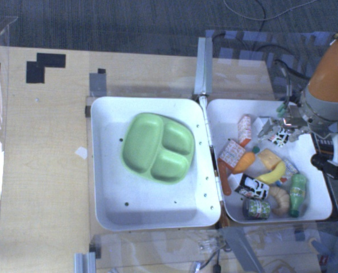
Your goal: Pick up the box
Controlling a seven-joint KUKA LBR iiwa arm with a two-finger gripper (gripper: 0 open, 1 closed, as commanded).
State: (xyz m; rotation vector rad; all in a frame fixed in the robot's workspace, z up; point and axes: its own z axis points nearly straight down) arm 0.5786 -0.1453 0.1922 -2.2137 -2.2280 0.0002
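One small pink-and-white checked box (232,152), lying flat.

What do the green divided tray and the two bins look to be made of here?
The green tray looks like molded plastic with a matte finish: rounded compartments, uniform colour, soft shading. The left bin and right bin look like smooth white plastic, possibly coated metal; their curved rims show a faint sheen.

Clutter crowds the right bin (322,209); the left bin (100,164) is open around the green tray (157,147).
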